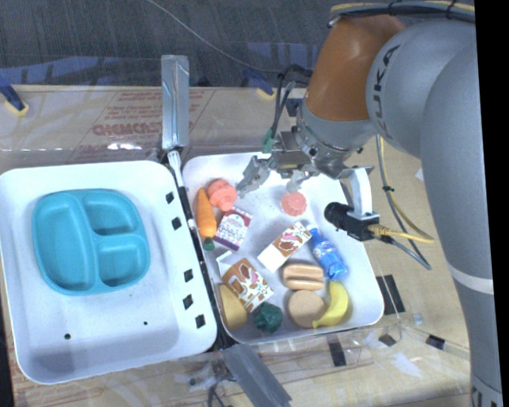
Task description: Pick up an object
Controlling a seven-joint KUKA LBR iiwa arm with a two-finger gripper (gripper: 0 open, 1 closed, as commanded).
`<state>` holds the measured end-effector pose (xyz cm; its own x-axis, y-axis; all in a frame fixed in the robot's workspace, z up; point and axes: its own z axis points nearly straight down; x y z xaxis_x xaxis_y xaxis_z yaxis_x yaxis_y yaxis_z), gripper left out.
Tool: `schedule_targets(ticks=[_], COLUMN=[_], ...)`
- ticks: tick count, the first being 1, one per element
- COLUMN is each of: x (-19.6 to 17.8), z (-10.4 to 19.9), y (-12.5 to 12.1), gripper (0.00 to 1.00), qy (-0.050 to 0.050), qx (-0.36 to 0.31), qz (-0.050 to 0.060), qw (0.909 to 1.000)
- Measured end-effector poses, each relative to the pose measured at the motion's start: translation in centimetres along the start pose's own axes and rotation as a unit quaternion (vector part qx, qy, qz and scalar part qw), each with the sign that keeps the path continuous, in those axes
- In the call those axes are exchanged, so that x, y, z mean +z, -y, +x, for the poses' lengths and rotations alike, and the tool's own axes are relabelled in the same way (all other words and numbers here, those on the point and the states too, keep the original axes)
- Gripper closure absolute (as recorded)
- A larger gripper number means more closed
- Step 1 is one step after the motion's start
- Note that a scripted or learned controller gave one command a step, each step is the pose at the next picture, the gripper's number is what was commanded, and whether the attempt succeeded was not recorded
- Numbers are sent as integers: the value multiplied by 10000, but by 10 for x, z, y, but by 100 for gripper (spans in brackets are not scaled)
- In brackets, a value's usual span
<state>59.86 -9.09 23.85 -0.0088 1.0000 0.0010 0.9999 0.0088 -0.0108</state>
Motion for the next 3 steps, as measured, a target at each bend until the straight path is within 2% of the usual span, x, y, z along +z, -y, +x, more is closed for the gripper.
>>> schedule_targets(ticks=[1, 2, 3], x=[134, 129, 129], z=[-5, -5, -5], y=[-35, -33, -33], gripper=[0, 100, 0], qy=[13, 9, 12], qx=[-178, -198, -200], qz=[-43, 6, 8], qw=[9998, 9998, 9998])
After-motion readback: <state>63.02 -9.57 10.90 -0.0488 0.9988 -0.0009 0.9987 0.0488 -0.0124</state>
